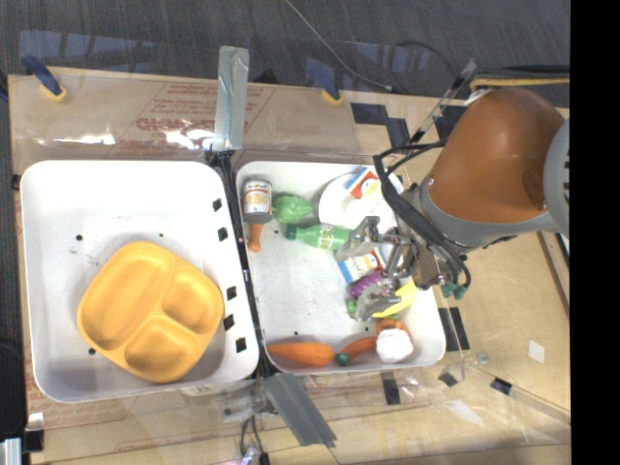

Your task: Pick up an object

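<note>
Cardboard-topped bench, two white bins. Left bin (39, 260) holds a yellow tray (150, 310). Right bin (291, 289) is cluttered: carrot (302, 355), green bottle (318, 235), purple packet (363, 284). Gripper (380, 281) sits low over the packet pile at center right, likely reaching for a grab; grip state cannot be told.

The grey arm (494, 163) reaches in from the right, its end effector (380, 260) lowered, seemingly pointing leftward.

a robotics lab, set up for testing: two white bins (39, 289) sit side by side on a desk (116, 114) covered in taped-down cardboard, grey tape (231, 95) runs along the seam at the desk's far edge, loose cables (320, 37) trail over dark carpet (145, 8), and an industrial arm (494, 163) reaches in.
</note>
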`<state>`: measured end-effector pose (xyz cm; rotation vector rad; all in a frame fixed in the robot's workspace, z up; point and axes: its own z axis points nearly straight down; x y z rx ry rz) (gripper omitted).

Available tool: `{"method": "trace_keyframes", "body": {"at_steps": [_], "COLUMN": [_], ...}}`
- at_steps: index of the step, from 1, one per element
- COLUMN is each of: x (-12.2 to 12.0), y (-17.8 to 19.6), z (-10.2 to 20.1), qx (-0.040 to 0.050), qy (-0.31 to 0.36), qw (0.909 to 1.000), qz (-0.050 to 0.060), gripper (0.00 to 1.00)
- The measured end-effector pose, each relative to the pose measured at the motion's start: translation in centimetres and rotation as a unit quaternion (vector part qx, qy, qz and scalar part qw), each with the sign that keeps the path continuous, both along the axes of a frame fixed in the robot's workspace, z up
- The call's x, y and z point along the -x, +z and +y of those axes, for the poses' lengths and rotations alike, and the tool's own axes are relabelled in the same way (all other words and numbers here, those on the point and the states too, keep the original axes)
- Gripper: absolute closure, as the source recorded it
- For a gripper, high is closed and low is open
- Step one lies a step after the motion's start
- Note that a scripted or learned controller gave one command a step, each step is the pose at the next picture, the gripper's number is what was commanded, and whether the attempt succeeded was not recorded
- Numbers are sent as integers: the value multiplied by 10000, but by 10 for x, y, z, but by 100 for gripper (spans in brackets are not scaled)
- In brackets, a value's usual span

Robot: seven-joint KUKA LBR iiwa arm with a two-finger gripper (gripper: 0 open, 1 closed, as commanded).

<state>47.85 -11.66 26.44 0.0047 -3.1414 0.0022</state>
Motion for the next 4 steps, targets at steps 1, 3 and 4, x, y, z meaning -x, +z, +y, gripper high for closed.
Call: {"method": "trace_keyframes", "body": {"at_steps": [1, 3, 4], "x": [-127, -153, -147], "y": [-130, -56, -175], "z": [-24, -79, -76], "qx": [-22, 24, -15], "qy": [-87, 312, 187], "qw": [9999, 9995, 9998], "qz": [69, -63, 19], "gripper": [0, 0, 0]}}
